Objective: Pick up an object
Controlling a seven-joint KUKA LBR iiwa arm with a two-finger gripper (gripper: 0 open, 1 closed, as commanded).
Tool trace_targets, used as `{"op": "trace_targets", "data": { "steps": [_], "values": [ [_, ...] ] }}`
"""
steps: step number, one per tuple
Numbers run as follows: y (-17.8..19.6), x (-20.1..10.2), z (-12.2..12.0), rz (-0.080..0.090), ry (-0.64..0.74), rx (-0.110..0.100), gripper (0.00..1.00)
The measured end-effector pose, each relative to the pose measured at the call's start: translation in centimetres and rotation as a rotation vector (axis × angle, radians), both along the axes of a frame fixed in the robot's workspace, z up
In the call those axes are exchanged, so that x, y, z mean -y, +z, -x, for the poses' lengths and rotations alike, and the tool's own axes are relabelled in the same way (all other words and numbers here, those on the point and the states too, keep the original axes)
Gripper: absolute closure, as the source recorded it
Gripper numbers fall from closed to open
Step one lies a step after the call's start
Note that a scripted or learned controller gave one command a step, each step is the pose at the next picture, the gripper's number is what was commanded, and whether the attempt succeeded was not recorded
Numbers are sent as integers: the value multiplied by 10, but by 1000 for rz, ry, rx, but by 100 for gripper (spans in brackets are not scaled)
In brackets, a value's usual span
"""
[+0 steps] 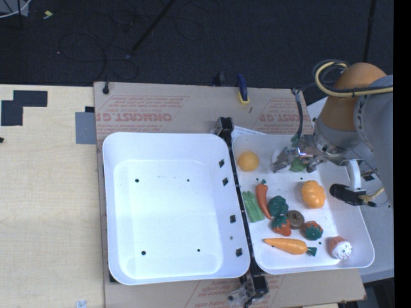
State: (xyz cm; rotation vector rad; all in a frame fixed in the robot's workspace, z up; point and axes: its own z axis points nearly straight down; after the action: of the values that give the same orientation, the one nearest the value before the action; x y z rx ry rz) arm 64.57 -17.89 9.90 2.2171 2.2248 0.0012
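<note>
My gripper [297,160] is low over the back of the right bin [359,236], reaching in from the right. Its fingers stand apart, and a small green object [298,166] shows between them; I cannot tell whether it is lifted off the bin floor. Loose toy foods lie around it: a yellow-orange ball [248,162] to the left and an orange fruit [313,194] in front, to the right. A small carrot [262,195] and a dark green broccoli [277,205] lie nearer the front.
The left bin [167,204] adjoins the right one at a black divider [234,191]. Further forward lie a green pod [251,207], a brown ring [295,219], two red items, a long carrot [289,246] and a red-and-white piece [339,248].
</note>
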Motion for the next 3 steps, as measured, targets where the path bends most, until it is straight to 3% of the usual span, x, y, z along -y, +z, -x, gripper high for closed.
{"op": "trace_targets", "data": {
  "steps": [1, 2, 3],
  "values": [
    [8, 1, 4, -1, 1, -14, 100],
    [-14, 7, 7, -7, -2, -28, 100],
    [-14, 5, 6, -1, -5, -20, 100]
  ]
}}
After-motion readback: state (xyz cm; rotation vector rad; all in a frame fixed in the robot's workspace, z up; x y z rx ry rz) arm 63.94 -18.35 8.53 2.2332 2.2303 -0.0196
